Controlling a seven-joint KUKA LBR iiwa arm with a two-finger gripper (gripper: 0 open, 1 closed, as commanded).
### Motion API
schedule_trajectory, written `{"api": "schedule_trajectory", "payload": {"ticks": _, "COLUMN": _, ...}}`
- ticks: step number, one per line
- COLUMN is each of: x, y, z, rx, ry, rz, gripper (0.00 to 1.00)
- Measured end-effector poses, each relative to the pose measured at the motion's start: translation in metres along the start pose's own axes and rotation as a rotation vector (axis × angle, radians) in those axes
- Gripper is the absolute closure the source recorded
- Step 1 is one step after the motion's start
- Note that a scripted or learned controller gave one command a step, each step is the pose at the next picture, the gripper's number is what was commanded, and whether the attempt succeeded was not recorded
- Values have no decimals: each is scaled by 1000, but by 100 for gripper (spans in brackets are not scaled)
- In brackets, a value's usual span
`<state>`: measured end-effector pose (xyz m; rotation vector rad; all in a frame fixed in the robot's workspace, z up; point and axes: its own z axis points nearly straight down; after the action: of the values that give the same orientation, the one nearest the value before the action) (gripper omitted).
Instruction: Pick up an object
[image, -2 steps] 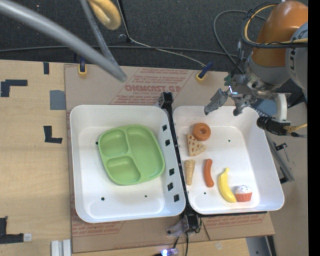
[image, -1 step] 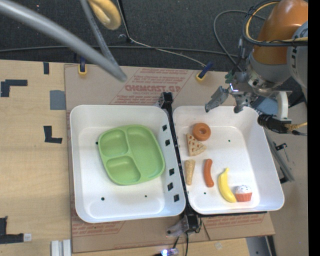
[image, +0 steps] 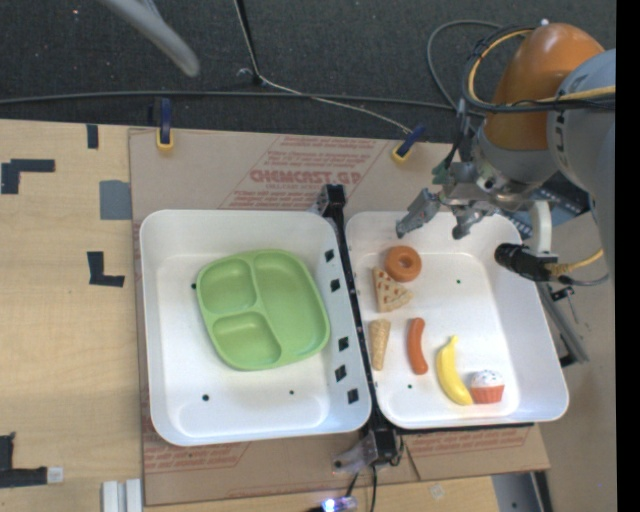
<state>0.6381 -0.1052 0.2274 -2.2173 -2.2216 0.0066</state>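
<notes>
From above, the gripper (image: 443, 215) hangs over the far edge of the right bin (image: 520, 400), fingers spread wide and pinching nothing. The donut (image: 404, 263) lies just beside it toward seven o'clock, the nearest thing to grab, I'd say. Beyond sit the pizza slice (image: 390, 291), sausage (image: 416, 346) and banana (image: 452, 372).

The green three-compartment plastic tray (image: 263, 309) looks smooth and faintly glossy, as do the two white plastic bins (image: 175, 240). The brown cardboard sheet (image: 270, 165) beneath them is matt.
</notes>
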Motion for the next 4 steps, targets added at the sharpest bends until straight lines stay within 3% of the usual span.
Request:
{"api": "schedule_trajectory", "payload": {"ticks": 1, "x": 7, "y": 5, "z": 48, "rx": 0, "ry": 0, "rz": 0, "gripper": 0}}
{"api": "schedule_trajectory", "payload": {"ticks": 2, "x": 5, "y": -5, "z": 98, "rx": 1, "ry": 0, "rz": 1, "gripper": 0}}
{"api": "schedule_trajectory", "payload": {"ticks": 3, "x": 6, "y": -4, "z": 85, "rx": -3, "ry": 0, "rz": 0, "gripper": 100}}
{"api": "schedule_trajectory", "payload": {"ticks": 4, "x": 5, "y": -5, "z": 43, "rx": -8, "ry": 1, "rz": 1, "gripper": 100}}
